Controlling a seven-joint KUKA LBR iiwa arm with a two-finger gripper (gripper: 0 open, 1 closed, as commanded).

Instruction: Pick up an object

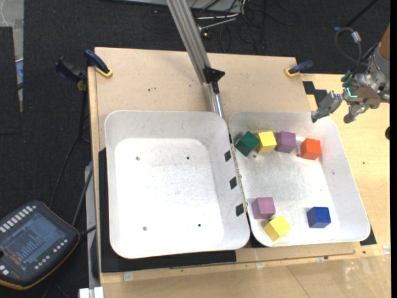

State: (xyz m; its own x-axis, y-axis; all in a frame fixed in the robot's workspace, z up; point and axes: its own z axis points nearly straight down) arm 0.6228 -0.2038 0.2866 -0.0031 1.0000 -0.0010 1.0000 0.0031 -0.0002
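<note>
Purple cubes (286, 141) two, yellow two, green, orange, blue one each.

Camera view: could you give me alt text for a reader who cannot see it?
The arm's tool hangs open above the right bin's far corner. That bin holds seven blocks: green, two yellow, two purple, orange and blue. The left bin sits beside it.

The arm (386, 54) is cut off at the right edge.
</note>
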